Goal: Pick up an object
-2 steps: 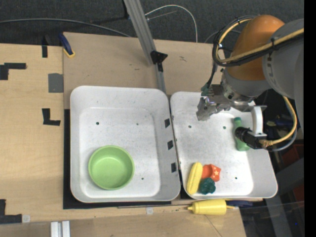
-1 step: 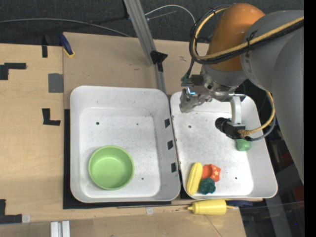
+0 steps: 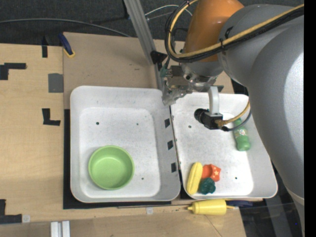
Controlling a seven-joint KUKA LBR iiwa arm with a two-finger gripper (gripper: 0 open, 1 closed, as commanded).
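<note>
My gripper [image 3: 169, 94] hangs over the ridge between the two bins, at their far end, under the grey arm with the orange band. In the right bin [image 3: 261, 184], a yellow oblong toy [image 3: 193, 177], a red toy [image 3: 213, 172] and a small dark green toy [image 3: 207, 185] lie bunched at the near left corner. A green bottle [image 3: 242, 139] lies by the right wall, close under the arm. A light green bowl [image 3: 111, 167] sits in the near left part of the left bin [image 3: 79, 102]. None of these touches the gripper.
A yellow squeeze bottle [image 3: 209, 207] lies on the bench just outside the right bin's near edge. A grey slanted pole [image 3: 138, 21] rises behind the bins. Black and yellow cables [image 3: 211, 119] loop from the wrist down over the right bin.
</note>
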